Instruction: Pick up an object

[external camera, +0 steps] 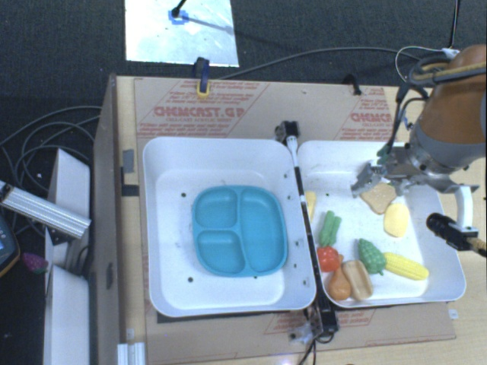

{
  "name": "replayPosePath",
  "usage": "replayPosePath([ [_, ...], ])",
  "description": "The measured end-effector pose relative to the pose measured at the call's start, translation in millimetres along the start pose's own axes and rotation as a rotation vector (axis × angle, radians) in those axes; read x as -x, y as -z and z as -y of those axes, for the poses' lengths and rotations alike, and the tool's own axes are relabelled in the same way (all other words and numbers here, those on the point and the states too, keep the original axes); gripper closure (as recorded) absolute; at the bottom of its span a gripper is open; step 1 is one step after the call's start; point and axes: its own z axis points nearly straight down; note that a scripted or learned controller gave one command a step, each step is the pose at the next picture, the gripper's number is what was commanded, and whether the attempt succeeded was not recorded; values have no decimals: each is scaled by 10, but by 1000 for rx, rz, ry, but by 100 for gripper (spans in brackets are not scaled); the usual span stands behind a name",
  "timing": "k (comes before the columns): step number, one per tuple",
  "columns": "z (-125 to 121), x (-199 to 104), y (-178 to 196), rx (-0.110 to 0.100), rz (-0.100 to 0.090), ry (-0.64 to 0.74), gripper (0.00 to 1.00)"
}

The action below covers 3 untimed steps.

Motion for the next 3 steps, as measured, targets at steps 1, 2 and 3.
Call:
replayPosePath([
  [1, -472, 559, -93, 0, 1, -2, 0],
  [2, -587, 840, -850, -2, 0, -2, 0],
  [3, 28, 855, -1420, 0, 0, -2, 0],
])
